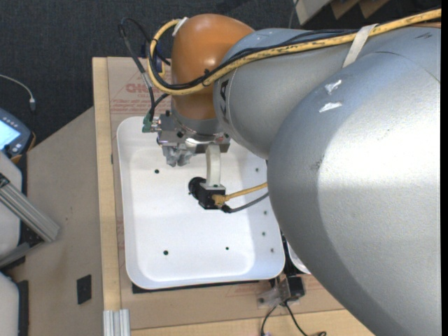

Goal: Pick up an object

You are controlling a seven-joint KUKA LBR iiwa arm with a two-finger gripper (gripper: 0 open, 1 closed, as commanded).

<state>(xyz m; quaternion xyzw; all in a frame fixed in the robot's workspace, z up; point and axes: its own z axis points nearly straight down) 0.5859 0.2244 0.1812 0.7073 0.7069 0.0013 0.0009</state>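
Grey arm (336,152) across frame right, reaching in toward centre. Orange band (203,47) at upper centre, w/ yellow cable (315,40) strapped along arm's top edge.

Gripper (175,154) just below the band, upper centre-left, pointing down over upper part of white bin (140,215). Close to bin floor; touching or not – can't tell. Gripper state: can't tell from this angle.

Obj to pick: place, heading & long axis can't be told; bin's right side hidden under arm.

Bin long axis running top to bottom of frame, corners rounded, lying on tan bench (105,187). Small dark dots on bin floor: one upper left (157,172) just beside gripper, two lower down (166,252) & (227,248), one at right (264,233) near arm's edge.

Red print (133,88) on bench above bin's upper left corner. Small black rectangle (84,289) on bench, lower left. Loose wires (280,317) at bottom centre, below bin's lower right corner.

Off bench: lit screen (10,135) at left edge, silver rail (31,212) slanting below it, dark carpet (56,19) at upper left
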